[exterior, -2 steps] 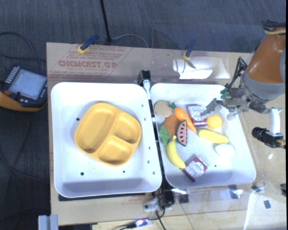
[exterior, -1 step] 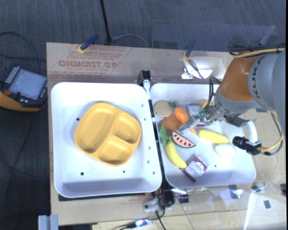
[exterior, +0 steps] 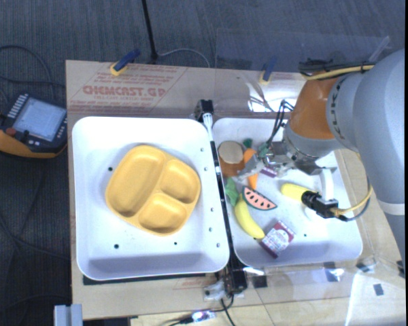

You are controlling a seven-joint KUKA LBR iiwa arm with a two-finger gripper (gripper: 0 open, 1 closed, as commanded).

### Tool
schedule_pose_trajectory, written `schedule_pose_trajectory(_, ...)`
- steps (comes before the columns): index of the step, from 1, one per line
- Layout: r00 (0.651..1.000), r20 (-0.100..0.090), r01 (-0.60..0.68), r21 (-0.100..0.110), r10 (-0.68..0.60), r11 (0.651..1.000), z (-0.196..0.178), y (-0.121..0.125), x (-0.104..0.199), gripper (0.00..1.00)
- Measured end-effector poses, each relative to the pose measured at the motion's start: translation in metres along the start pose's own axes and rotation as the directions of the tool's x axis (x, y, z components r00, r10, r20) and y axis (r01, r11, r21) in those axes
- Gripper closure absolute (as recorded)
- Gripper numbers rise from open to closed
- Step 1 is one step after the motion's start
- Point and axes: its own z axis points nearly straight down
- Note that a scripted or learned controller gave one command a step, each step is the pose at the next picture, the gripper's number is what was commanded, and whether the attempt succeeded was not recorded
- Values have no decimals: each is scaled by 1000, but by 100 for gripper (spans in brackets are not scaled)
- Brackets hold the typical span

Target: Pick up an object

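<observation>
The brown board under the bins has red writing on it. It reads "CHEMCAST GP" and it looks upside down from here. There is smaller red print near it, too tiny to read. The purple packet has a label, but its words are too small to read as well.

The left bin holds a yellow plate with three hollow parts. The plate sits near the middle, so white floor shows all around it, and most of all along the near edge and the left edge.

The right bin is crowded on its left side. An orange cup stands near the far left corner, close to the wall between the bins. A watermelon slice lies in the middle. A long banana lies just beside it, near the middle wall. The purple packet sits by the near edge, right next to the banana's tip. A second yellow fruit lies further right. A small carrot and something green are near the cup.

The gripper is low in the far part of the right bin, among the toys by the cup. It is too hidden to tell if the claw is spread or pinching. The near right corner of that bin has the most bare floor.

A handheld screen box lies on the carpet, well apart to the left.
</observation>
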Motion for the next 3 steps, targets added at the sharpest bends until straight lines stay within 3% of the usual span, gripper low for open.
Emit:
schedule_pose_trajectory(1,1000,-1,0,-2,0,1000,-11,1,0,100)
schedule_pose_trajectory(2,1000,-2,0,-1,0,1000,-11,1,0,0)
schedule_pose_trajectory(3,873,5,-488,56,488,871,1,52,-2,0)
